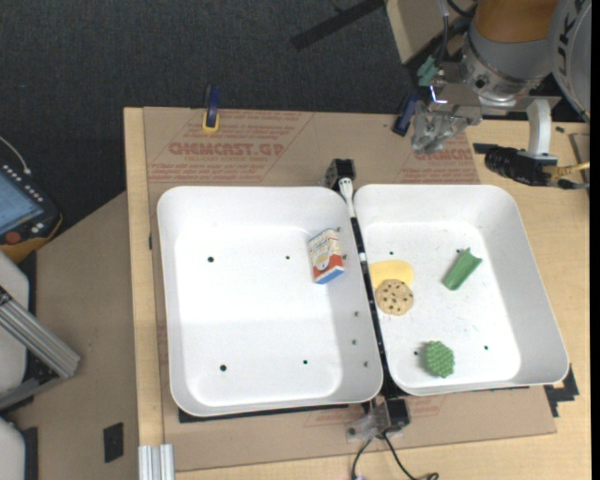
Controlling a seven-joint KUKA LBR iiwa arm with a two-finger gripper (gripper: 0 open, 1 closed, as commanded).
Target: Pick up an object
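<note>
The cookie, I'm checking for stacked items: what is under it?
The cookie lies partly on a yellow disc in the right bin. The disc's covered part and the bin floor below are hidden.

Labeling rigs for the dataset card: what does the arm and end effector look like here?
The arm is light grey and rounded, with an orange band above the wrist. The end effector is small, grey bare metal, with thin cables and a teal fitting beside it.
</note>
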